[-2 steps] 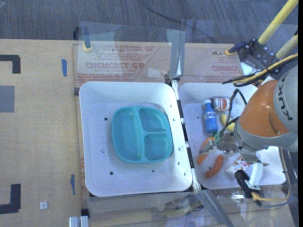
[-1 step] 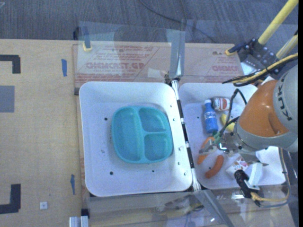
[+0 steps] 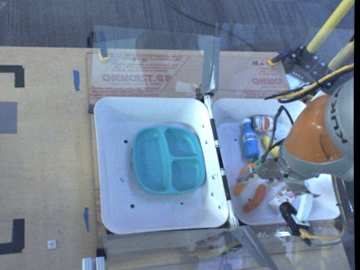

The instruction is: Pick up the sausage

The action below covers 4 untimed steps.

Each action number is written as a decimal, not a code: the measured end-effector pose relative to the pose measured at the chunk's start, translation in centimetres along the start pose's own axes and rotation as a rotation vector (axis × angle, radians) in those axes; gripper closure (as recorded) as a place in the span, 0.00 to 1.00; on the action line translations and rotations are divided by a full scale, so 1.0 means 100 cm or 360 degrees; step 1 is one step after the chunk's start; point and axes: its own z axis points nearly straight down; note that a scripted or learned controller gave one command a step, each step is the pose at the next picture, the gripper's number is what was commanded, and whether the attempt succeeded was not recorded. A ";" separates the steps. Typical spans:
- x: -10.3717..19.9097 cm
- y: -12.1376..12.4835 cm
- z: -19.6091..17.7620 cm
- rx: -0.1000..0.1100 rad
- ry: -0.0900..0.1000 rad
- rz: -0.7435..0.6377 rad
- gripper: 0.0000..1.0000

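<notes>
Sausage [image 3: 253, 198] just below pincer [image 3: 263, 170]

The arm [image 3: 315, 139] hides much of the right bin [image 3: 230, 114] and runs off the right edge.

Thing: sausage [image 3: 253, 198], a short, plump link with rounded ends
Colour: orange-red, smooth skin
Pose: lying flat, slanted, one end higher and to the right
Place: in the right bin [image 3: 323, 214], near its front wall and left edge
</notes>
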 end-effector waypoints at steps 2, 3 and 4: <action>-0.009 -0.005 0.008 0.0025 -0.0007 0.0065 0.00; -0.010 -0.005 -0.003 0.0020 -0.0008 0.0065 1.00; 0.030 0.019 -0.090 0.0035 -0.0005 0.0079 1.00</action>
